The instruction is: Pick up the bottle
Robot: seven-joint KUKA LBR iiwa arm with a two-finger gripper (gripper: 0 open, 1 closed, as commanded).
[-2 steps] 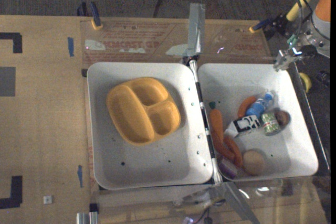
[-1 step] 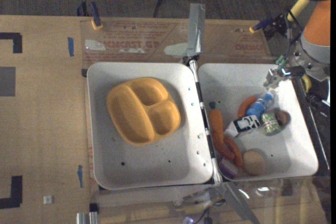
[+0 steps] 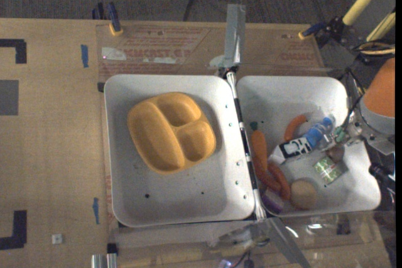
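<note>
Dark carpet with a looping cable at 12 o'clock; below it a pale wooden desk (image 3: 50,135) marked with black tape corners and blue tape strips. Left of centre, a shallow white bin (image 3: 125,194) holding a yellow divided plate (image 3: 171,132), three compartments, set toward 10 o'clock of the bin. Just beside, across a metal seam, the second white bin (image 3: 276,97). Along its 9 o'clock wall, an orange carrot (image 3: 259,147), with two sausage-like pieces (image 3: 279,179) running down toward 6 o'clock and something purple (image 3: 273,203) at the bottom corner. Near 6 o'clock, a tan rounded item (image 3: 304,193) — possibly a potato. At the bin's middle, the bottle (image 3: 306,142) lying on its side, blue cap toward 2 o'clock, dark label with white lettering, touching a curved orange piece (image 3: 294,127) behind it. Right of the bottle, the jaws (image 3: 342,141) low at the bin's 3 o'clock side, close to the cap, above a small green-patterned packet (image 3: 326,169); opening not discernible — cannot tell, nothing seen held. Grey arm with orange band (image 3: 383,94) at 3 o'clock.
</note>
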